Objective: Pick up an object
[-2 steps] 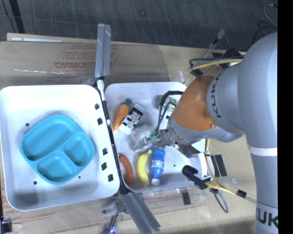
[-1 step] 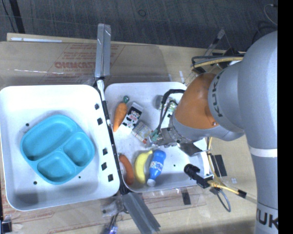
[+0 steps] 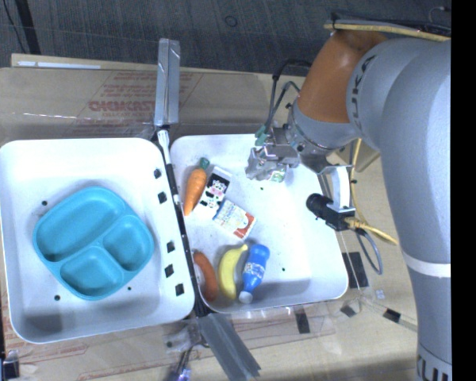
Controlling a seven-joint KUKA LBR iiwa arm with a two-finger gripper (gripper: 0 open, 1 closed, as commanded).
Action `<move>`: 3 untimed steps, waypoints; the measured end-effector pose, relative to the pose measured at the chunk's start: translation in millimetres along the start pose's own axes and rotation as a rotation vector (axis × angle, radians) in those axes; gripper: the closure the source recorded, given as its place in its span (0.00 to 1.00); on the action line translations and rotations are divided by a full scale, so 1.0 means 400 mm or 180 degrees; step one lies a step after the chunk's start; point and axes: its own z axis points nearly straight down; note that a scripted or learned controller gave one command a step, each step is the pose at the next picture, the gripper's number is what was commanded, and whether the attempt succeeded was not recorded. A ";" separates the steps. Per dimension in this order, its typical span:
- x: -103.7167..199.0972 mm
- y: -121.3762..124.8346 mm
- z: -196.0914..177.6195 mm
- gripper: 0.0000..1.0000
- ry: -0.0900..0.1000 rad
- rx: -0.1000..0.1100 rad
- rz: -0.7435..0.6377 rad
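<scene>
My gripper (image 3: 266,165) hangs over the back of the right bin (image 3: 317,244), above bare white floor. A carrot (image 3: 193,189) lies at the bin's back left, against the wall. Beside it lies a small black-and-white carton (image 3: 216,190), and a white and red packet (image 3: 234,218) lies just in front of that. Along the front wall lie a yellow banana (image 3: 231,268), a blue bottle (image 3: 253,271) with a white cap, and a reddish-brown sausage (image 3: 205,274). All of them lie to the left of and in front of the gripper, apart from it.
The left bin (image 3: 16,173) holds a blue divided plate (image 3: 94,241). A metal post (image 3: 166,86) rises at the back where the two bins meet. The grey arm (image 3: 404,133) with its orange band fills the right side above the right bin.
</scene>
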 end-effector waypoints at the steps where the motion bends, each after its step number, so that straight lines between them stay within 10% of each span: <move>1: 0.000 0.000 0.001 0.00 0.0001 0.0003 0.0000; 2: -0.002 -0.074 0.245 0.00 -0.0005 -0.0071 -0.0505; 3: 0.013 -0.049 0.263 0.00 -0.0010 -0.0075 -0.0642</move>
